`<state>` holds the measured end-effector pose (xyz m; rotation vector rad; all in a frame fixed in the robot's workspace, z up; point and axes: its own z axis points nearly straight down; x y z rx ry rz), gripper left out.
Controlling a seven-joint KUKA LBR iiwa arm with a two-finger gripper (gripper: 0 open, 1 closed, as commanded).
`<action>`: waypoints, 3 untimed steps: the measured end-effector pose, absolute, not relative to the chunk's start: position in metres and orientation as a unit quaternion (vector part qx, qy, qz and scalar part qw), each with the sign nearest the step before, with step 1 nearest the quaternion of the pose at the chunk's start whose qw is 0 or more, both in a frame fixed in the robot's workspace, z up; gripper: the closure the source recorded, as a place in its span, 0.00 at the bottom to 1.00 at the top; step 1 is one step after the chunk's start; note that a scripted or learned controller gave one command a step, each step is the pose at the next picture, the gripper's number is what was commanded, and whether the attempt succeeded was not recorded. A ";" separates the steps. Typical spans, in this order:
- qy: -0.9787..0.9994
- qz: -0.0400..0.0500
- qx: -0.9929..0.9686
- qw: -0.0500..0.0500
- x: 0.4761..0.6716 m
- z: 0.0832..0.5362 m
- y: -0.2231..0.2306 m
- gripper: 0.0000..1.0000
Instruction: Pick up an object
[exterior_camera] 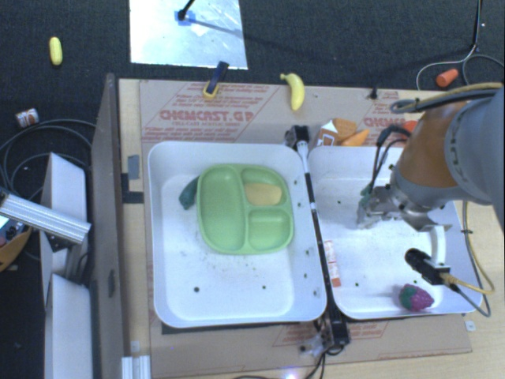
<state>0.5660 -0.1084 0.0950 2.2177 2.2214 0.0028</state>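
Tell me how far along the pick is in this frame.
Nothing looks picked yet. The end effector sits low in the right bin, with no object visible in it. The strawberry still lies in that bin's near corner, apart from the arm. The green tray and a yellow item on it rest in the left bin. Left to do: grasp something and lift it.

Robotics lab, test bench setup. Industrial arm (454,152), grey with orange band, reaches in at right of frame over two white bins (177,290) seated on cardboard sheet (205,110) printed with red lettering. Loose cables (35,152) coil at left on dark carpet floor (331,22). Metal plate (185,22) lies at top centre. Toy items scattered: yellow banana (294,90) on top edge of cardboard, green divided tray (243,208) in left bin.
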 end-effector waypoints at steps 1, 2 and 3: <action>0.708 0.001 0.706 0.001 0.566 0.095 -0.108 0.00; 0.708 0.001 0.706 0.002 0.567 0.105 -0.108 1.00; 0.708 0.001 0.706 0.002 0.567 0.105 -0.108 0.00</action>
